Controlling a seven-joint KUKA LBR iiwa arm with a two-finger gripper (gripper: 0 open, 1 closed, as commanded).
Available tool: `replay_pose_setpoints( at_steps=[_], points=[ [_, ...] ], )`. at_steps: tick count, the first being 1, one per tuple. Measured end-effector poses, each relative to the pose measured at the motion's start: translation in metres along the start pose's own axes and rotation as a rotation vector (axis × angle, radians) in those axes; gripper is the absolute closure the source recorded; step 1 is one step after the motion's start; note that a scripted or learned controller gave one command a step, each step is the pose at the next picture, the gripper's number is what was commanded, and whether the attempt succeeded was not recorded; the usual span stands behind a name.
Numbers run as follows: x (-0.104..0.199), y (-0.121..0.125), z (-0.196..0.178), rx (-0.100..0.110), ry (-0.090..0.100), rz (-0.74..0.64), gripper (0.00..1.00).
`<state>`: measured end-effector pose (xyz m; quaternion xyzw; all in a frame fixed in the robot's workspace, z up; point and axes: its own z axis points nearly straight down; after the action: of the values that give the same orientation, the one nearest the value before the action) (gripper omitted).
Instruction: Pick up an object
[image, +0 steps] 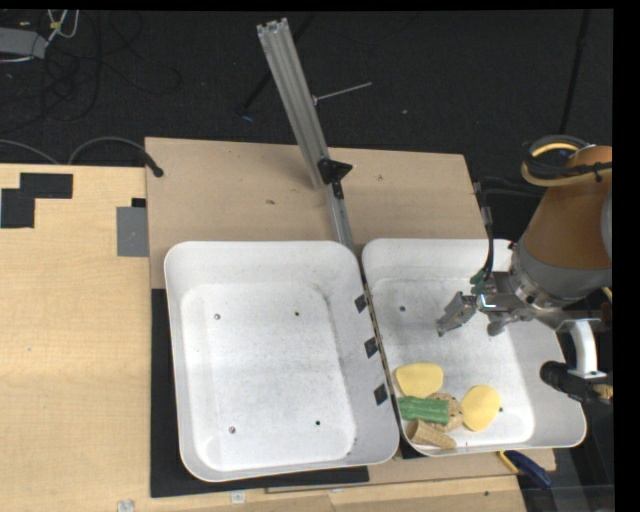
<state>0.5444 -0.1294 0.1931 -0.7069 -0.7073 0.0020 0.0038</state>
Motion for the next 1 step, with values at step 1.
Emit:
replay_pose_setpoints(
  at_steps=[1],
  points=[
    [-0.0011,0.0009,-0.0024,-0.005,-0.001,0.003,0.0]
  ],
)
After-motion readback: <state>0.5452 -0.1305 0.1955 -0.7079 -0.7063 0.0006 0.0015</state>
